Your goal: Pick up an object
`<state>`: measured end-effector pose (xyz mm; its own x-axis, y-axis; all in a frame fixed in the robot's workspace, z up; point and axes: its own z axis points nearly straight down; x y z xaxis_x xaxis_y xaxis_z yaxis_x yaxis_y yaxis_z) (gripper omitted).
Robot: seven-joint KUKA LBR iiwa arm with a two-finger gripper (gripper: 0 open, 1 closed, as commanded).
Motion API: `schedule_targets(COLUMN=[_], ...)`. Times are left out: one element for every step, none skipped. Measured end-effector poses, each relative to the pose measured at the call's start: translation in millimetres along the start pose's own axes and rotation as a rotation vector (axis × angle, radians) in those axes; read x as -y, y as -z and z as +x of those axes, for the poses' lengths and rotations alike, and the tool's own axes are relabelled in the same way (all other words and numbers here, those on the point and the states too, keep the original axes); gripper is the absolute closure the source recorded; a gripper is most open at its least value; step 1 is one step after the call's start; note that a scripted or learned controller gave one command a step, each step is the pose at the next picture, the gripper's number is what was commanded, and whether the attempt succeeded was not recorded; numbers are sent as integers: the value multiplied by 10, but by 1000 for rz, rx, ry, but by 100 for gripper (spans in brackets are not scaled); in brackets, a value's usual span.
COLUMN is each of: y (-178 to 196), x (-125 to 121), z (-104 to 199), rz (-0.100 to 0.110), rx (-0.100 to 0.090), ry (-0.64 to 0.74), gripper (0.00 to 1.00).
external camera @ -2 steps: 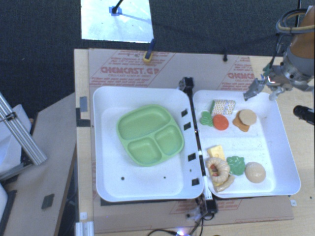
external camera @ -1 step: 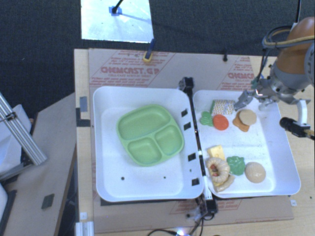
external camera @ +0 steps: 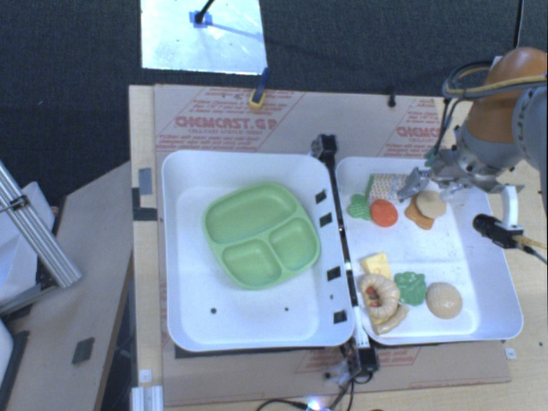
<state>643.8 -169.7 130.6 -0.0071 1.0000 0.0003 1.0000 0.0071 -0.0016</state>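
Observation:
My gripper (external camera: 425,184) hangs over the back part of the right bin (external camera: 488,315), reaching in from the right. Directly under it lies a tan and orange bread-like piece (external camera: 426,209). A red tomato (external camera: 384,213) sits just left of that, with a green leafy piece (external camera: 358,206) beside it and a pale gridded cracker (external camera: 382,185) behind it. Nearer the front lie a yellow cheese block (external camera: 375,265), a frosted pastry (external camera: 379,291), a green piece (external camera: 412,287) and a tan ball (external camera: 444,300). I see nothing lifted off the bin floor.
The left bin (external camera: 188,315) holds a green divided plate (external camera: 261,234). A black-clipped divider (external camera: 336,229) runs between the two bins. The right bin has bare floor at its middle right.

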Motion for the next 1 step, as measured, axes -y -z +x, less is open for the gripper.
schedule_targets(y=[-412], x=[-34], z=[-15], rz=[-9], rx=[6], ry=[0], gripper=[0])
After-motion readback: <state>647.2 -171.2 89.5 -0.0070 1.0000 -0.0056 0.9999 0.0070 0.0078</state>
